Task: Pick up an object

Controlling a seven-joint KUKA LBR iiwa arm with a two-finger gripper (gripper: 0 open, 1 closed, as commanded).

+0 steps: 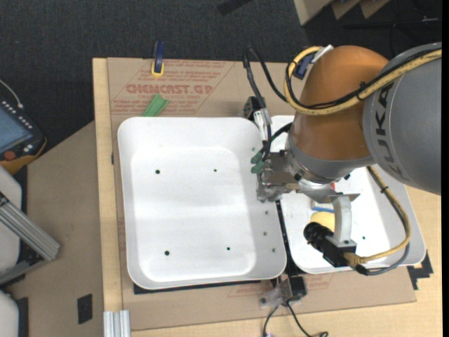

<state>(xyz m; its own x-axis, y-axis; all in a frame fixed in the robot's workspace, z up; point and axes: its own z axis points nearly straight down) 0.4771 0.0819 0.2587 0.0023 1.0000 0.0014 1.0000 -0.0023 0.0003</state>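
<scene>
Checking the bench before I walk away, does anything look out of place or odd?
One thing: a green strip lies outside the bins, on the cardboard behind the left bin. Nothing looks spilled or broken.

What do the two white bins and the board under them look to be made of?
The left bin and right bin look like thin moulded plastic, smooth and semi-gloss: rounded corners, rolled rims and soft sheen suggest it. The board beneath looks like brown cardboard or paper-faced sheet, matte, with red printed lettering; which of the two is unclear.
</scene>
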